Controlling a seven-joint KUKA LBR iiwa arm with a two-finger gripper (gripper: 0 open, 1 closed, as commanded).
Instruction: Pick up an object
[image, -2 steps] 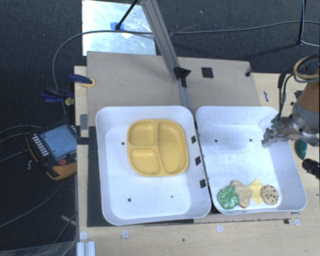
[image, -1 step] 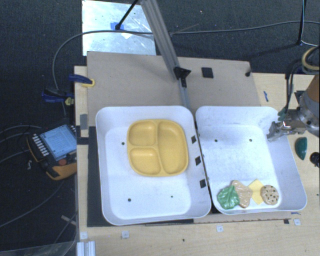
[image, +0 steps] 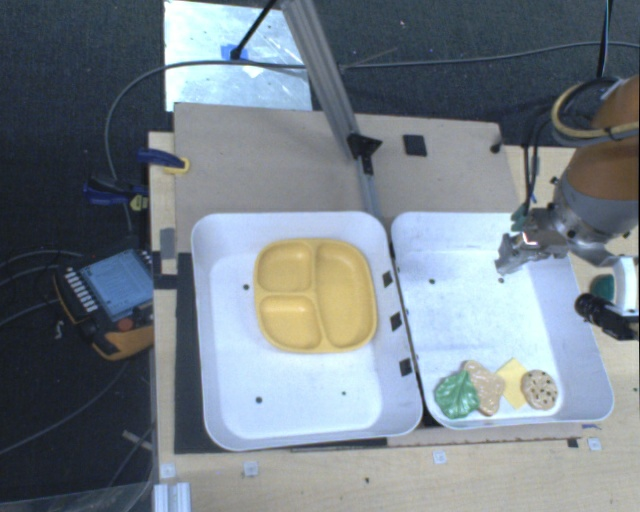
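Several small food toys lie at the near end of the right bin (image: 450, 300): a green leafy piece (image: 457, 393), a tan piece (image: 486, 387), a yellow cheese wedge (image: 513, 381) and a round cookie (image: 540, 389). My gripper (image: 512, 256) hangs over the far right part of that bin, well above the toys in the picture. Nothing shows between its fingers.
In the left bin (image: 225, 400) sits a yellow plate (image: 315, 295) with three compartments. A metal pole (image: 335, 95) slants across the bench behind the bins. Cables, clamps and a handheld controller (image: 110, 300) lie off the bench's left side.
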